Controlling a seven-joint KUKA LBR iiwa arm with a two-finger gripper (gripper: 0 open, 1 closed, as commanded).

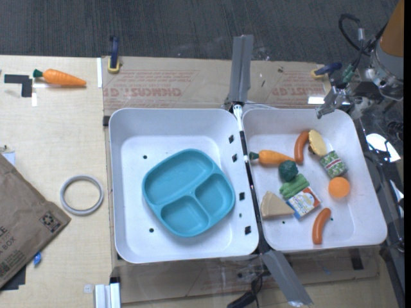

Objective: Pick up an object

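White right bin [369, 233] holds the toys, your gripper [331, 101] waits above its corner; claw state unclear, descend next.

A blue divided tray [187, 192] lies in the left bin [122, 172]; toy foods fill the right bin [359, 233], the end effector [335, 98] above its far corner.

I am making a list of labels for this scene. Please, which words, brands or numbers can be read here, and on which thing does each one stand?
"BOX", partly cut off: brown cardboard box at the left edge.
Red print, upside down, not surely readable: cardboard sheet behind the bins.
Label too small to read: green can.
Label too small to read: small carton.
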